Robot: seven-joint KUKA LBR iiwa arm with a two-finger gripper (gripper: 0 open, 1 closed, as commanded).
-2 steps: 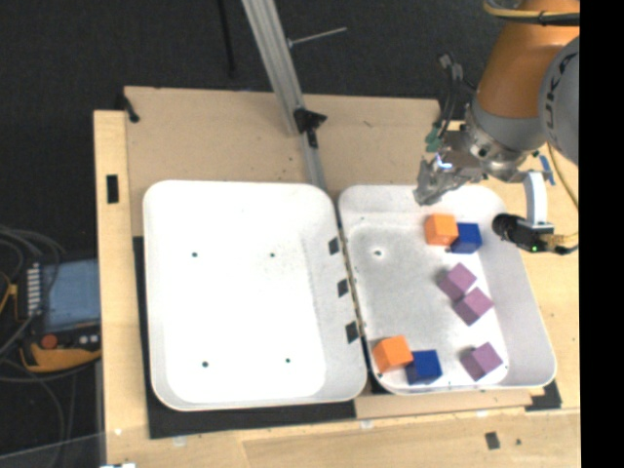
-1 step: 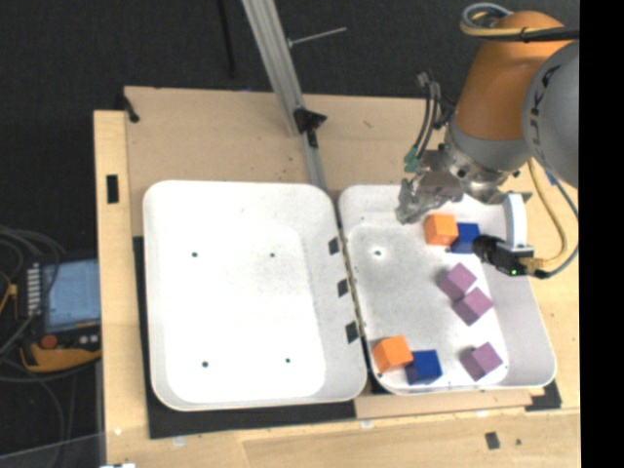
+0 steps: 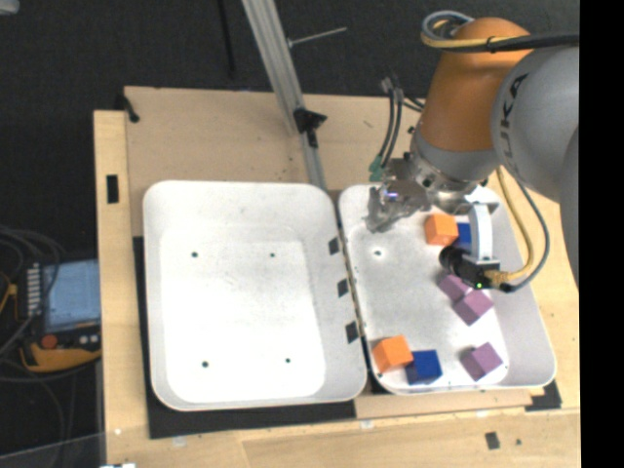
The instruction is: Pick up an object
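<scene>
Here the tool (image 3: 387,206) hangs over the upper left corner of the right-hand shallow white bin (image 3: 409,291), under the grey arm with its orange band (image 3: 468,86). Whether it is released or clenched I cannot tell; the metal parts blur together at this slant, and nothing can be made out between them.

The nearest candidate is the small orange cube at the top of the right bin (image 3: 441,228). It lies at about four o'clock from the tool, near but apart from it, and just beside a blue block (image 3: 464,233) at its three o'clock side, which is partly hidden by a white and black fitting on the wrist. The orange cube looks squat and even-sided, with no long axis to align to, matt, probably foam or light plastic.

Further off, toward five o'clock from the tool, sit two purple blocks (image 3: 466,298) touching or nearly so. Along the bin's lower edge, around six o'clock, lie a second orange cube (image 3: 393,352) touching a small blue cube (image 3: 424,367), and a lone purple cube (image 3: 481,360) at their three o'clock.

In my judgement the coming move turns on a short shift toward four o'clock and a descent, and the crowding blue neighbour is the likeliest trouble.

The left-hand white bin (image 3: 244,291) and the wooden bench (image 3: 224,135) lie at nine o'clock.
</scene>
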